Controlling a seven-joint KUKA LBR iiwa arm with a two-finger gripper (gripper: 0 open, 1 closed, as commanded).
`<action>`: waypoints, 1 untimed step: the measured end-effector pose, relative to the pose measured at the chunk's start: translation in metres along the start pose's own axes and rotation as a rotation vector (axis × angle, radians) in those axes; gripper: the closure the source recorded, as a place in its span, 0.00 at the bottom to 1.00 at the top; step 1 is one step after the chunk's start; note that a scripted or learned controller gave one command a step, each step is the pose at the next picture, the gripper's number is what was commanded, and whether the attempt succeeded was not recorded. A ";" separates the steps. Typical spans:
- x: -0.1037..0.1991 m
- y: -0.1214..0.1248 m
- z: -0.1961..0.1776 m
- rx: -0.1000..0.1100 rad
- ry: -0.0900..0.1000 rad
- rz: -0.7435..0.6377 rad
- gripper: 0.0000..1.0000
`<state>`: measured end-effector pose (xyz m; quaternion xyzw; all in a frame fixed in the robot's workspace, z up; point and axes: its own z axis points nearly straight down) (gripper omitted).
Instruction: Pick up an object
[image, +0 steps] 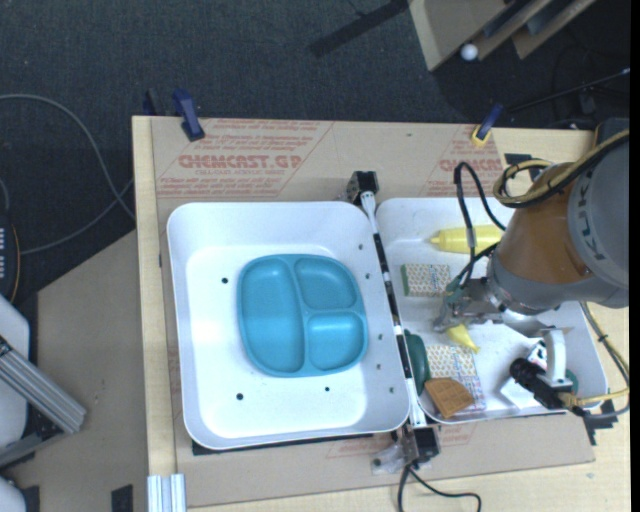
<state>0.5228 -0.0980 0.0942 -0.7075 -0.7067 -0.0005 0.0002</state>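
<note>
1. The tool (455, 312) is seen low in the right bin (400, 222), right of the blue plate (300, 312).
2. Whether it is parted cannot be told.
3. A yellow piece (462, 337) lies just below it, its long axis pointing down-right.

grey arm (600, 240) reaching in from right, wrist angled down-left, end effector (455, 308) low.

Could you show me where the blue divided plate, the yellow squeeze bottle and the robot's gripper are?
blue divided plate (300, 313): camera view, its central ridge.
yellow squeeze bottle (464, 239): camera view, its body.
gripper (452, 312): camera view, between its fingertips.
</note>
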 end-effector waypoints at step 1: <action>0.068 0.039 -0.091 -0.001 0.000 -0.003 1.00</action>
